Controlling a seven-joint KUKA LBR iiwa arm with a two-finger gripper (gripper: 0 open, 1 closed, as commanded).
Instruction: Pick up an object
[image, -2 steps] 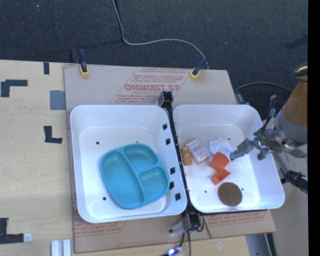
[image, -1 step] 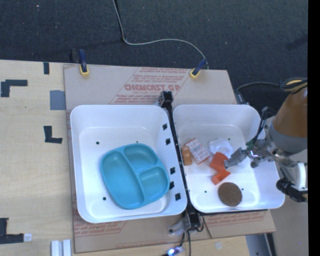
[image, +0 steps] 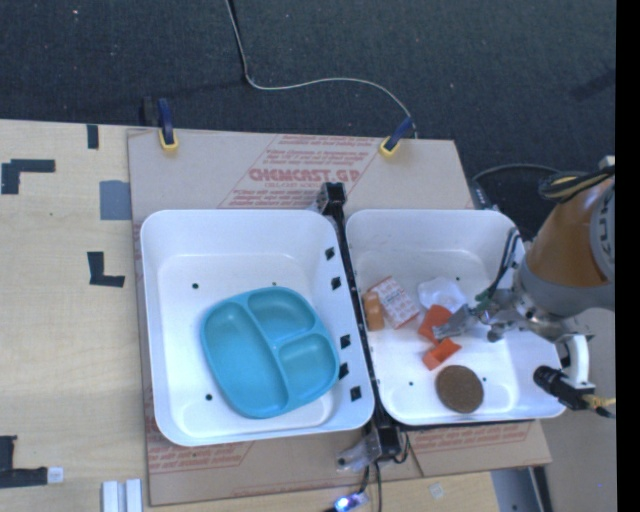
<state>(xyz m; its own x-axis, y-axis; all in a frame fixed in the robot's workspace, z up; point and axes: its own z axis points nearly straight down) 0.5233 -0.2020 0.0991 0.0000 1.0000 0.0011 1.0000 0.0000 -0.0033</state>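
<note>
An orange block (image: 437, 322) is lying in the right bin (image: 400, 232), near its middle, with a second, smaller orange piece (image: 441, 353) sitting just below it. The gripper (image: 455, 325) is reaching in from the right, its tip resting right beside the upper orange block, apparently touching it; whether the fingers are parted or closed on anything cannot be told from this angle. A crumpled white wrapper (image: 441, 293) is lying just above the block, and to its left a small printed packet (image: 395, 301) is leaning against a little orange-tan item (image: 374, 311) close to the divider. A round brown disc (image: 460, 388) is lying flat near the front of the same bin, apart from the orange pieces. The grey arm with its orange band (image: 566, 245) is stretching over the bin's right wall. In the left bin (image: 170, 240), a blue sectioned plate (image: 268, 348) is lying tilted across the floor. Both bins are sitting on a cardboard sheet (image: 300, 175) held by two clamps at its far edge.
</note>
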